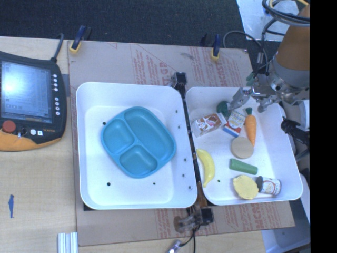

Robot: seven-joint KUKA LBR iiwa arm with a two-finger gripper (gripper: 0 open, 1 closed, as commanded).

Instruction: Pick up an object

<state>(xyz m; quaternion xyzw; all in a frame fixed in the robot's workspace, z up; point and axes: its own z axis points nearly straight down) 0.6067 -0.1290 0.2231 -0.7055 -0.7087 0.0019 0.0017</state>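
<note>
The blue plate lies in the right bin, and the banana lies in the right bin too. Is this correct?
Not quite. In the camera view the blue plate lies in the left bin; the banana does lie in the right bin.

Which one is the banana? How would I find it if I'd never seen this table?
Look at the right white bin, the one full of toy food, not the left white bin with the blue plate. Go to that bin's left wall, near the bottom. The banana lies there alone, the only long, curved, yellow thing; the other yellow piece nearby is round and lumpy.
</note>
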